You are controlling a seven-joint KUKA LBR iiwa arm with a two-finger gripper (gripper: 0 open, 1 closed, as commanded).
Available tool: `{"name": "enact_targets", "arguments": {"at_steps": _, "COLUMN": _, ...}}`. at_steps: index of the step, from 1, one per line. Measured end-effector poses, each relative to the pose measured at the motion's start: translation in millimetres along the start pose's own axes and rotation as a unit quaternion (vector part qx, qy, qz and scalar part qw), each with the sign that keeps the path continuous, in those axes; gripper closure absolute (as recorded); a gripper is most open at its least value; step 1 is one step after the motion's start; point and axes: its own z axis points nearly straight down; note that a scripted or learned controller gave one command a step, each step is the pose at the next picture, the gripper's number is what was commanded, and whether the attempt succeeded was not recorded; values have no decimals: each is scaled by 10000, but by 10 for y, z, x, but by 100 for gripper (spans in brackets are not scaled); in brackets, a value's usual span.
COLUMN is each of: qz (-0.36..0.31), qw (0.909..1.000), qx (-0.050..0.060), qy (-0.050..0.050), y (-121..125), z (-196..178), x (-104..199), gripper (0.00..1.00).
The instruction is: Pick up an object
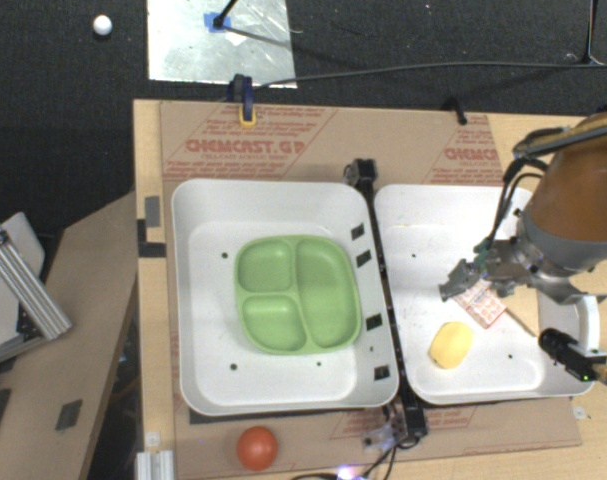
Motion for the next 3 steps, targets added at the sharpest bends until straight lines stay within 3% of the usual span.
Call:
{"name": "enact_targets", "arguments": {"at_steps": 1, "qz": -12, "qw": 10000, "qx": -60, "qy": -9, "y": 28, "z": -55, "x": 1, "gripper": 0}}
{"name": "enact_targets", "arguments": {"at_steps": 3, "qz": -2, "qw": 10000, "qx": -45, "qy": -3, "y": 106, "z": 806, "x": 88, "gripper": 0}}
